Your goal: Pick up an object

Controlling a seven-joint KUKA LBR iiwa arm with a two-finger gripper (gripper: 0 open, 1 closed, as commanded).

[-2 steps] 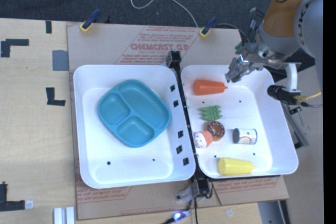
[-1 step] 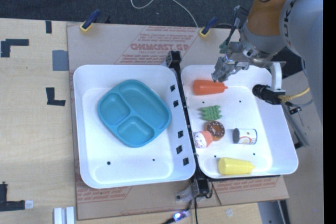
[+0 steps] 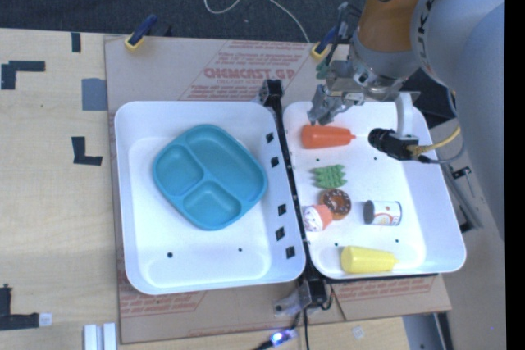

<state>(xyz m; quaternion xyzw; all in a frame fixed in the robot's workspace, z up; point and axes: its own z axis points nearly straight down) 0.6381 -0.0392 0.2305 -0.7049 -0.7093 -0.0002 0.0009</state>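
My gripper (image 3: 321,114) hangs over the far left part of the right bin (image 3: 435,201), just above the left end of an orange carrot-shaped toy (image 3: 328,136). Nothing shows between its fingers. Below the carrot lie a green leafy toy (image 3: 329,175), a brown donut (image 3: 335,202), a red and white can (image 3: 316,217), a small black and white can (image 3: 383,213) and a yellow piece (image 3: 367,260) near the front edge.
The left bin (image 3: 135,176) holds a blue divided plate (image 3: 210,175). A black-marked divider (image 3: 283,176) runs between the bins. Blue clamps (image 3: 141,31) sit at the cardboard's far corners.
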